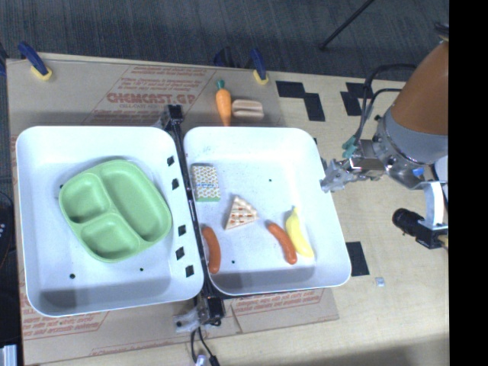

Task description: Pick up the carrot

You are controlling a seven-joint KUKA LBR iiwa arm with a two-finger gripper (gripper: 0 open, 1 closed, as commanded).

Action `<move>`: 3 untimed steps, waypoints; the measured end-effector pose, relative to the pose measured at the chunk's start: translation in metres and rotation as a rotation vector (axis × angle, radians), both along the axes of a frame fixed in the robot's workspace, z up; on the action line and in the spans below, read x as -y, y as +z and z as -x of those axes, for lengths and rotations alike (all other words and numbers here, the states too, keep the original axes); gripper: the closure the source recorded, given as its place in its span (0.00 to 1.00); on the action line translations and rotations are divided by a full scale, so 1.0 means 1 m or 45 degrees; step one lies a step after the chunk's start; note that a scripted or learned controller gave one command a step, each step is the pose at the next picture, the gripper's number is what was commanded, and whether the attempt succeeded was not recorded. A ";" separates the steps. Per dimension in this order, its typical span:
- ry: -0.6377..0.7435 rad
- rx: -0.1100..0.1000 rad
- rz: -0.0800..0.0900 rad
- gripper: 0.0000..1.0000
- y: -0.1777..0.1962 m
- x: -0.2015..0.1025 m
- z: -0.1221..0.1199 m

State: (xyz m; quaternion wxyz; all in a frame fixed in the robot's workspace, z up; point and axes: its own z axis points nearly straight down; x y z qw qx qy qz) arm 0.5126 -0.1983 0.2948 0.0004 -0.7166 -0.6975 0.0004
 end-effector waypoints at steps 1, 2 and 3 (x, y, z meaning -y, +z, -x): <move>-0.318 -0.003 -0.002 1.00 -0.203 -0.008 0.009; -0.208 -0.002 -0.001 1.00 -0.086 0.002 0.036; -0.435 -0.005 -0.002 1.00 -0.116 -0.084 0.036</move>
